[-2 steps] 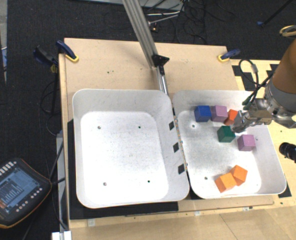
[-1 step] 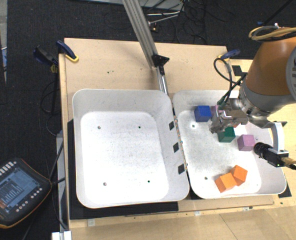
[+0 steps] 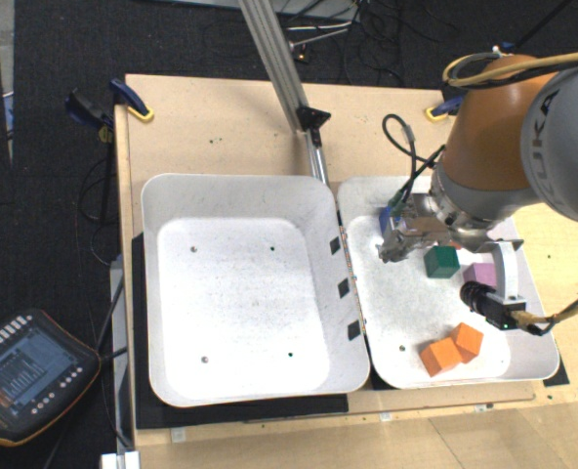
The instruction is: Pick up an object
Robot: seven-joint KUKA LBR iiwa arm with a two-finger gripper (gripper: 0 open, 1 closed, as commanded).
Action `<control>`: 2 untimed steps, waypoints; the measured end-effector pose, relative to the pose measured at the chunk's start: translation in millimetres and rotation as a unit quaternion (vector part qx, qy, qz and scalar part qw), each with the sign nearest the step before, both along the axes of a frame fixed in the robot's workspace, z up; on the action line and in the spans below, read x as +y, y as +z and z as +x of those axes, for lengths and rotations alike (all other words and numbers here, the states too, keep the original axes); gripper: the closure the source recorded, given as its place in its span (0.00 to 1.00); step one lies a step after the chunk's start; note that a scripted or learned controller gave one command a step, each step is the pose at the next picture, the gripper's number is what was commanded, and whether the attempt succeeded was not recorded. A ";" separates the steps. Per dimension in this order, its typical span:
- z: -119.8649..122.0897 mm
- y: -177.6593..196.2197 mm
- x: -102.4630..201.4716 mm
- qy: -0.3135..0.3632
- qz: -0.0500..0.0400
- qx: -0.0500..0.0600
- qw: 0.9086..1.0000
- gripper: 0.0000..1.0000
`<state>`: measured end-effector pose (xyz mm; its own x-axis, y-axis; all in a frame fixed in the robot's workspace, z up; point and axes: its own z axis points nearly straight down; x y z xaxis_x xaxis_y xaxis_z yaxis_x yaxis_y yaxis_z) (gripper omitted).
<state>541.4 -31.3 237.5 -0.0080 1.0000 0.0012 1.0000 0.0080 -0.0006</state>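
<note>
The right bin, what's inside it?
In the right bin lie two orange blocks touching each other, a green block and a purple block. The gripper hangs beside the green block. The arm covers the bin's far part, hiding whatever lies there.

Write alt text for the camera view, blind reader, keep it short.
A grey and orange robot arm reaches from the right over the right white bin, its gripper low beside a green block. The same bin holds a purple block and two orange blocks. The left white bin sits alongside.
</note>
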 end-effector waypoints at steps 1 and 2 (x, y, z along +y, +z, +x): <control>2.2 8.6 55.7 0.001 0.000 -0.001 1.000 1.00; 11.0 13.8 104.1 0.000 0.000 -0.001 1.000 1.00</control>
